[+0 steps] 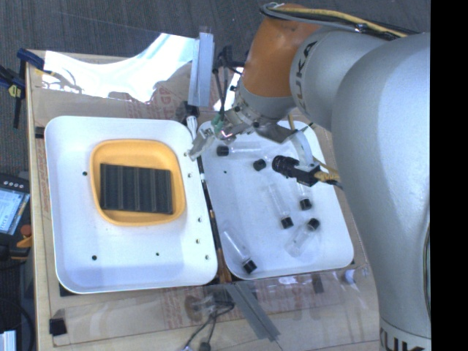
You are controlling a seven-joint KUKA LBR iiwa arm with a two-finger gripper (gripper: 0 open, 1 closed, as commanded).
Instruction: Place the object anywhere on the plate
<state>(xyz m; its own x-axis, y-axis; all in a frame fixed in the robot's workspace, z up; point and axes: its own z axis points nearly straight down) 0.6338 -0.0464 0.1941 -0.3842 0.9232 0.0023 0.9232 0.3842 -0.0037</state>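
A yellow plate (136, 151) with a dark ridged centre lies in the left white bin (80, 254). Several clear vials with black caps lie scattered in the right white bin (333, 248): one (235, 151) near the bin's top left, one (280, 205) in the middle, one (240, 256) at the front left. My gripper (208, 136) hangs low over the right bin's top left corner, close to the wall between the bins and just left of the nearest vial. I see nothing held in it.
The big grey arm covers the right side of the view and the right bin's far edge. A black and orange cable fitting (292, 169) hangs over the right bin. A grey upright bar (200, 68) and crumpled foil (146, 68) stand behind the bins.
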